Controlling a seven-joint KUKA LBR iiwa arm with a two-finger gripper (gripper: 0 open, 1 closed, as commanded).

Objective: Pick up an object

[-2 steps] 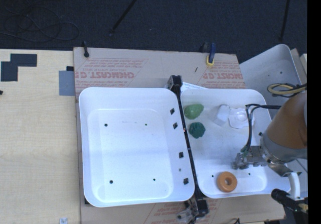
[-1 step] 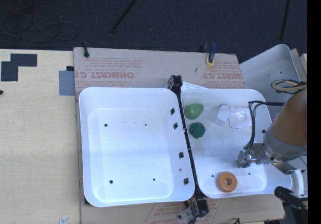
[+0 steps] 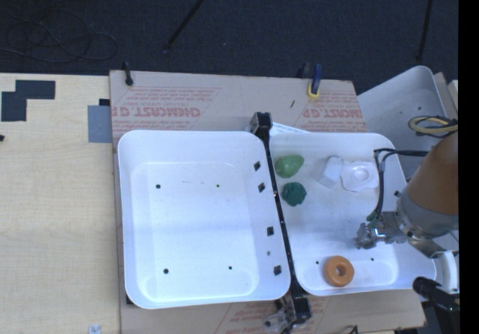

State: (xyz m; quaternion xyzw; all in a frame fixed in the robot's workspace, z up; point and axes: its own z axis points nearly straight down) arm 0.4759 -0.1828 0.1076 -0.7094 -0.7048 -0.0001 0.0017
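Bins sit side by side on the surface (image 3: 60, 198), and my gripper (image 3: 368, 235) is down in the right bin (image 3: 389, 280), near its right wall. Whether it is clenched or released I cannot tell. Nothing shows in its grasp. An orange ring (image 3: 339, 271) lies on the bin floor near the front edge, left of and in front of my gripper, apart from it. A pale green lump (image 3: 289, 166) rests toward the bin's back left corner, just beside the divider. A dark green ball (image 3: 294, 193) sits just in front of that lump, close to it. Two white objects (image 3: 347, 174) lie near the back edge, hard to tell from the bin. The left bin (image 3: 131, 175) lies well apart from my gripper.
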